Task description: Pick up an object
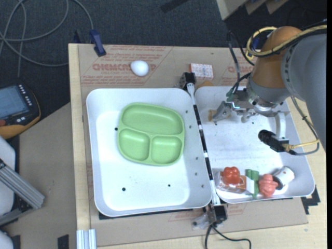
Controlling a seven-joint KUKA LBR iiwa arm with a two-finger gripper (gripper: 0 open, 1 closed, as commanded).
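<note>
Several small toys lie along the front edge of the right bin (244, 139): a red and orange piece (231, 176), a green piece (252, 179), a pink piece (267, 184) and a white and black piece (285, 175). My gripper (232, 115) hangs over the back part of the right bin, well behind those toys. It is open, its two grey fingers spread apart with only the bin's white floor between them. The orange band of the arm (272, 61) sits above it.
The left bin (104, 180) holds a green divided plate (151, 134). A white egg-shaped thing (139, 67) and a small patterned packet (202, 70) lie on the cardboard behind the bins. A black part on a cable (271, 139) hangs over the right bin's middle.
</note>
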